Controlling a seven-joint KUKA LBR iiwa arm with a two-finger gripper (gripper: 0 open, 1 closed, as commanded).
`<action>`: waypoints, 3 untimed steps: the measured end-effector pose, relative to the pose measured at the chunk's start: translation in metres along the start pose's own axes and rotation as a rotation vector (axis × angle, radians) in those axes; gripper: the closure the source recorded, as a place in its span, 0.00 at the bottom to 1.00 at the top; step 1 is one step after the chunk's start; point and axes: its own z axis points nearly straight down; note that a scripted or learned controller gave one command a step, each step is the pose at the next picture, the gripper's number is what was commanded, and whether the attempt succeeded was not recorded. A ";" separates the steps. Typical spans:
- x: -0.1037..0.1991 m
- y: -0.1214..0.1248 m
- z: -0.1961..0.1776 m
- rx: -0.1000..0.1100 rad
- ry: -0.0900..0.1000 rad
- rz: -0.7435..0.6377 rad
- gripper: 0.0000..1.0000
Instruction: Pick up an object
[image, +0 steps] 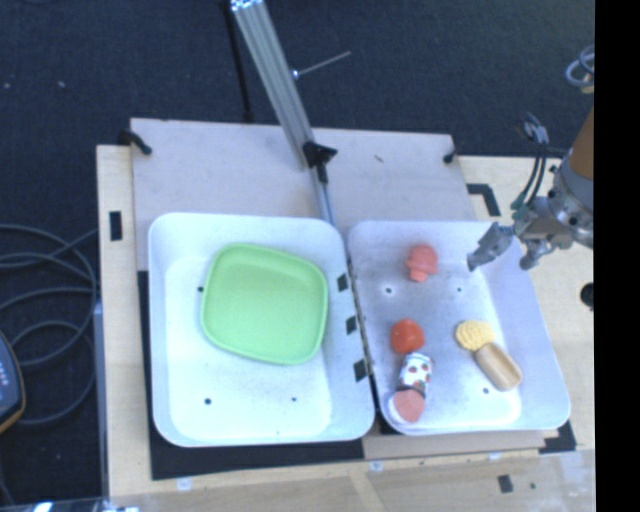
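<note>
The right bin (520, 300) holds a pink-orange lump (422, 262) near its back, a red round object (406, 335) in the middle, a white and red figure (413, 372) with a pink disc (407, 405) at the front, and a yellow and tan corn-dog shape (488, 355) toward the right. My gripper (508, 250) hangs above the bin's back right corner, open, with nothing between its fingers. It is to the right of the pink-orange lump and apart from it.
The left bin (175, 330) carries a green square plate (265, 303). A slanted metal pole (285, 95) rises from the back between the bins. Cables lie off the bench at the left.
</note>
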 end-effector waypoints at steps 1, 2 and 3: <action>0.004 0.001 0.043 0.004 0.000 0.000 0.00; 0.008 0.000 0.104 0.006 0.001 0.000 0.00; 0.009 0.005 0.148 0.004 0.000 0.000 0.00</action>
